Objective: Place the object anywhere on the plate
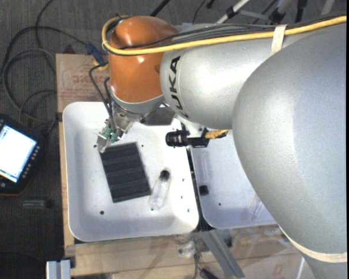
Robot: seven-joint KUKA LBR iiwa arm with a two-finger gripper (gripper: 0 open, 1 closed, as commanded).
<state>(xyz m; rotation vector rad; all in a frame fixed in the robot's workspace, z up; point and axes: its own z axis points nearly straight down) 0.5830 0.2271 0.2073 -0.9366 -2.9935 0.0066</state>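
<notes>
Reaching in from the right of the frame, the grey arm [267, 97] with its orange band [134, 51] covers most of the right bin [232, 214] and hangs over the upper part of the left bin [81, 214]. Its hand [109, 135] points down at the upper left of that bin, right at the top corner of a dark ribbed plate [125, 172] lying flat on the bin floor; whether the hand is wide or narrow I cannot tell, and nothing is seen held. A small clear vial with a dark cap [159, 190] lies on the white floor just right of the plate, off it. A yellow cable [221, 36] runs along the arm. At the frame's left, a lit pendant [10, 154] rests beside the tabletop [75, 74].
</notes>
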